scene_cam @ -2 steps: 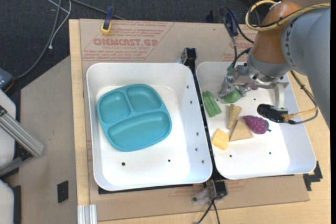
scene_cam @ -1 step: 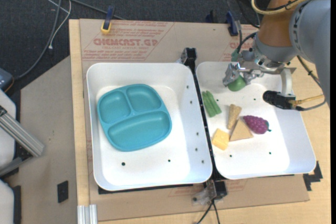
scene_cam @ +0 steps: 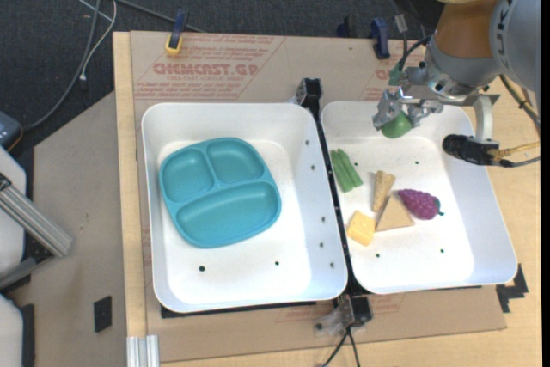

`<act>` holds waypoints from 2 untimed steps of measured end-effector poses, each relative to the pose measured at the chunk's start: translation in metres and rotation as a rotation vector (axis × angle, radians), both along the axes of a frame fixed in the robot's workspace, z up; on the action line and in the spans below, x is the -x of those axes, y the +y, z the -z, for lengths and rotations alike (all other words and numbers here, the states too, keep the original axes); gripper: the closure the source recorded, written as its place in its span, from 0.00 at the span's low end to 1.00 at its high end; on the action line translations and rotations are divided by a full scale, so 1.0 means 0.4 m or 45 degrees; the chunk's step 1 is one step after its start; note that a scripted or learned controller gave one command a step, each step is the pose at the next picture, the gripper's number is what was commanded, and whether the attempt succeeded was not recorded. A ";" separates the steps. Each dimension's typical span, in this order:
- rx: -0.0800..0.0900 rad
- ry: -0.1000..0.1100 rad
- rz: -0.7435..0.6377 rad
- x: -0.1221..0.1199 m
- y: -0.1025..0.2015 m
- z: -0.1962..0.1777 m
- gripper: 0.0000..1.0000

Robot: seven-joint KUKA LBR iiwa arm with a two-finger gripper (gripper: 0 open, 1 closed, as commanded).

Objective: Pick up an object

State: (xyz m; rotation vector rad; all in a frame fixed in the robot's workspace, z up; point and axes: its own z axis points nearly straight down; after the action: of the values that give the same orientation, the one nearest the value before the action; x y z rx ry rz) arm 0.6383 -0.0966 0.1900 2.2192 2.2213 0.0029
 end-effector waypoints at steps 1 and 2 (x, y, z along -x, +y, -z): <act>0.000 -0.004 -0.001 -0.002 0.020 -0.118 1.00; -0.002 0.007 -0.002 0.025 0.128 -0.099 1.00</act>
State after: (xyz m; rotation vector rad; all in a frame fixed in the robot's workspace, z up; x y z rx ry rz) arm 0.6284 -0.0456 0.2294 2.2205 2.2268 -0.0016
